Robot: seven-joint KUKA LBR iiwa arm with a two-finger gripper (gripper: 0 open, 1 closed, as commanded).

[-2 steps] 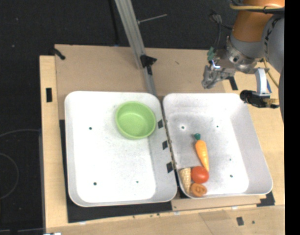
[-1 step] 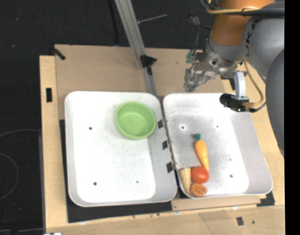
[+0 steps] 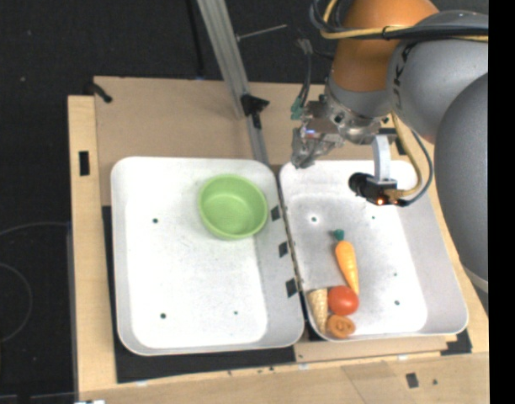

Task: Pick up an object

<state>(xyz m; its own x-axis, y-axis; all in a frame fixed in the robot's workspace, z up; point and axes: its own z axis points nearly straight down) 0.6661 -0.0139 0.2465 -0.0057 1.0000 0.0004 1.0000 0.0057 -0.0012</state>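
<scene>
At the near edge of the right bin (image 3: 434, 310) a small brown piece (image 3: 342, 326), a red tomato (image 3: 343, 300) and a pale cone-like piece (image 3: 318, 305) lie huddled together, with a carrot (image 3: 347, 263) just beyond them. The arm (image 3: 426, 66) reaches in from the right, its orange band (image 3: 379, 23) high and its wrist bent downward, so that the gripper (image 3: 306, 154) hangs over that bin's far left corner; whether the jaws are apart or together cannot be told. A green bowl (image 3: 232, 207) sits in the left bin (image 3: 156, 310).
</scene>
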